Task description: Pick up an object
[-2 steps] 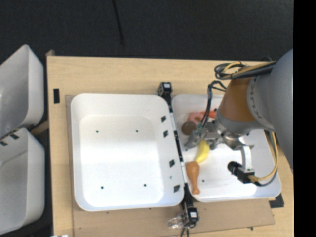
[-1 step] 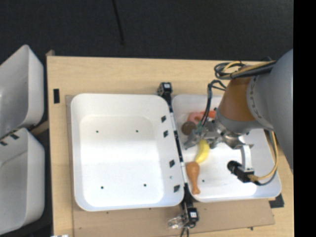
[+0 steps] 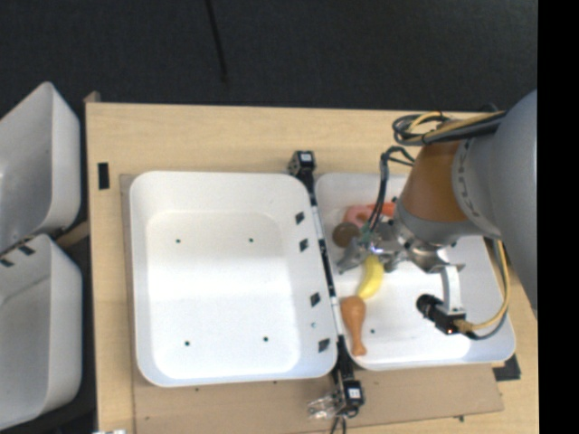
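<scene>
- Now the gripper (image 3: 373, 253) sits low in the right bin (image 3: 470, 351), finger state unclear
- Banana (image 3: 370, 278) beneath it, orange drumstick (image 3: 354, 322) hugging the divider
- Left bin (image 3: 217, 278) wide open

One fixed camera, high above the bench (image 3: 217, 138), looking down at a slant.

We see both white bins whole, the left bin (image 3: 222, 274) near the middle of our view and the right bin (image 3: 407, 337) beside it; the arm (image 3: 493, 174) enters from our right, and dark floor lies beyond the bench's far edge.
</scene>
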Controlling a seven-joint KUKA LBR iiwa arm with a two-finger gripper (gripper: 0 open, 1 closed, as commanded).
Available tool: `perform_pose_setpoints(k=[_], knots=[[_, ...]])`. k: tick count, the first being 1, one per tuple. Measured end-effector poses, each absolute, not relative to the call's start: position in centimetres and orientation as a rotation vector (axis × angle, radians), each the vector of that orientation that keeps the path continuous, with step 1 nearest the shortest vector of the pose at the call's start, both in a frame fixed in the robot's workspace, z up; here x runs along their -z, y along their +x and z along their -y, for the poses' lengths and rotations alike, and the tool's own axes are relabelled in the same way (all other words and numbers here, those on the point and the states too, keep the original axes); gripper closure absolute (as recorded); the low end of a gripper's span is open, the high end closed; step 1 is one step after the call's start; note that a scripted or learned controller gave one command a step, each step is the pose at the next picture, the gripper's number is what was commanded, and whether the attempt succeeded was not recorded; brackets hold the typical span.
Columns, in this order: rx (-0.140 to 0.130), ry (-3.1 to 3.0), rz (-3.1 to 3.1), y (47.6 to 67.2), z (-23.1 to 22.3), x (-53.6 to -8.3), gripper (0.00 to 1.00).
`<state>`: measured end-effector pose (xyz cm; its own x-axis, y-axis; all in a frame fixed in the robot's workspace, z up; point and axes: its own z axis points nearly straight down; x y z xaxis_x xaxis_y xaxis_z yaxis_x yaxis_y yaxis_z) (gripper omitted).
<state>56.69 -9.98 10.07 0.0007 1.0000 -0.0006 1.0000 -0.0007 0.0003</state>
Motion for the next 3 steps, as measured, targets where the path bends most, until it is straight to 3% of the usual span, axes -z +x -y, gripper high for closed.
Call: perform_pose_setpoints(k=[1,2,3], knots=[[0.003,2.224,-2.22,54.2,10.8,-10.1,0.0],[-0.002,2.223,-2.217,54.3,10.8,-11.1,1.0],[-0.016,2.204,-2.233,53.2,-0.8,-20.7,1.0]])
